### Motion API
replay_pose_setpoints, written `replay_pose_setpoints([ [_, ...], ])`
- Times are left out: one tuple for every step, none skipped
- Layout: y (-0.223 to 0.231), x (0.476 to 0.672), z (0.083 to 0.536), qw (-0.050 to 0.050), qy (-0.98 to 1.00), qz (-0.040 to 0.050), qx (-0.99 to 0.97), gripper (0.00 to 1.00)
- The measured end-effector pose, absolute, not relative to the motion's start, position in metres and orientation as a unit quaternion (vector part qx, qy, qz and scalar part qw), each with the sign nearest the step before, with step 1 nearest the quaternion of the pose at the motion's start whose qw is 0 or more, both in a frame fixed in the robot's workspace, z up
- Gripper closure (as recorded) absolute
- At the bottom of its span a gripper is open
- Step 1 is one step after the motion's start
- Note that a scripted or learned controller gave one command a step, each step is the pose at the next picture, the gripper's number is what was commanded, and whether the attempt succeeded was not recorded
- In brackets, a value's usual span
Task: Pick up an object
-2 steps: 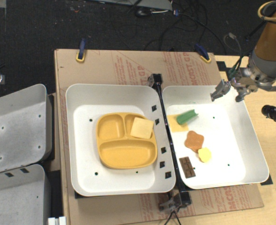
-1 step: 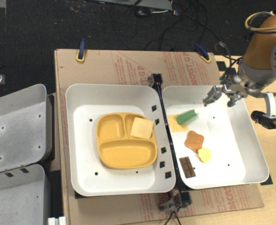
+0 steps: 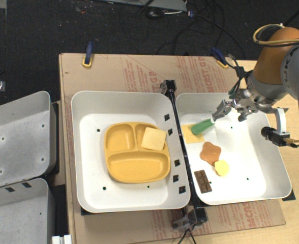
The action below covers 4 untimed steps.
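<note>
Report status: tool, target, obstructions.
Tool over right bin, nothing visibly gripped. Green object lies beside it, on yellow piece. Nothing blocking.

Lighting: even, bright overhead light on my desk (image 3: 119, 65); both white bins left of and below my gripper (image 3: 233, 108) read clean, without harsh glare. Shadows: soft, short. Floor (image 3: 32, 19) beyond the desk: dark, grainy. Focus: moderately sharp; small details near my gripper slightly soft.

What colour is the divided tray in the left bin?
Yellow-orange; the divided tray shows plainly in the camera view.
</note>
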<state>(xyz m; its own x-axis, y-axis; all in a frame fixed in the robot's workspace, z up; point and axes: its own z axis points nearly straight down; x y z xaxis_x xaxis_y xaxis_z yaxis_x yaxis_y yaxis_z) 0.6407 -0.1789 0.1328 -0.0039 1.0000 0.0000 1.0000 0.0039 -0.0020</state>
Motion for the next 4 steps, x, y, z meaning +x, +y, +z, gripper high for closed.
replay_pose_setpoints([
  [-0.179, 0.641, 0.092, -0.001, -0.708, -0.0003, -0.706, 0.00],
  [-0.178, 0.643, 0.105, -0.003, -0.709, -0.0018, -0.706, 1.00],
  [-0.176, 0.642, 0.169, -0.004, -0.708, -0.0019, -0.706, 1.00],
  [-0.176, 0.643, 0.212, -0.003, -0.708, -0.0017, -0.706, 1.00],
])
